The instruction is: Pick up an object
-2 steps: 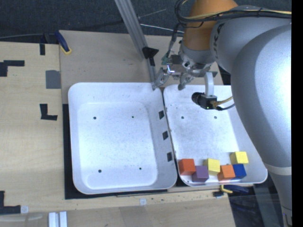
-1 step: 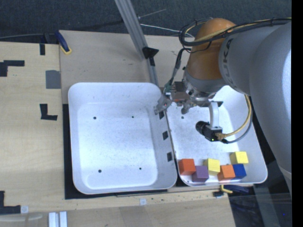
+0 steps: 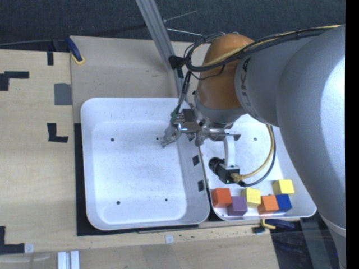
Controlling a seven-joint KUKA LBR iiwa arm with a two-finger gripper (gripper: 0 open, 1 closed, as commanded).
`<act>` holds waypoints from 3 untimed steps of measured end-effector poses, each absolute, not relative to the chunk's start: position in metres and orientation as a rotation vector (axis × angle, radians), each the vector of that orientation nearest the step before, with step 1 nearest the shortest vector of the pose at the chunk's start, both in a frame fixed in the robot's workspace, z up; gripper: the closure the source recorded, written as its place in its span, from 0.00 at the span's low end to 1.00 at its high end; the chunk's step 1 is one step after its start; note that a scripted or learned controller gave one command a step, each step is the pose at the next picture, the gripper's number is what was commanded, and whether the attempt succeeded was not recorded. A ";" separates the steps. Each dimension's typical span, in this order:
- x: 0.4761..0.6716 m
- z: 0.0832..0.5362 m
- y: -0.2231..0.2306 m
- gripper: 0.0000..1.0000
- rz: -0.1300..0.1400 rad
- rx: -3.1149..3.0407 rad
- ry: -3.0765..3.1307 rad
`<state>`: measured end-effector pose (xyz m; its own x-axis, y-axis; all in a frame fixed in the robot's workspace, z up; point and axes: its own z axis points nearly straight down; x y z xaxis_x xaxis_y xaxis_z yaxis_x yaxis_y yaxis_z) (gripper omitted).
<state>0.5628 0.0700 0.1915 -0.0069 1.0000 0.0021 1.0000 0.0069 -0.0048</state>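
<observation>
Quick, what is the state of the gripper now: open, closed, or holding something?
Gripper: over the left bin, near its upper right; whether it is open, closed or holding anything cannot be told.

robotics lab | plywood bench (image 3: 123, 66) | white bins (image 3: 95, 150) | tape marks (image 3: 55, 132)

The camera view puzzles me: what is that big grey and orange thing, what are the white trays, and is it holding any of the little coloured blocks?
You are looking down at a slant from a camera fixed above a bench. The big grey shape with the orange band is a robot arm, reaching in from the right. At its tip is a small metal pincer, hanging over the left bin, one of two shallow white trays. I see nothing between its fingers. The blocks lie in the near corner of the right bin: two orange blocks, two yellow blocks, a purple block and a blue block.
</observation>
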 end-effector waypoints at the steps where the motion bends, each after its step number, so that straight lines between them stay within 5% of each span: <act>1: 0.531 0.192 -0.019 0.00 0.010 -2.230 -2.211; 3: 0.500 0.191 0.047 0.00 0.006 -2.217 -2.221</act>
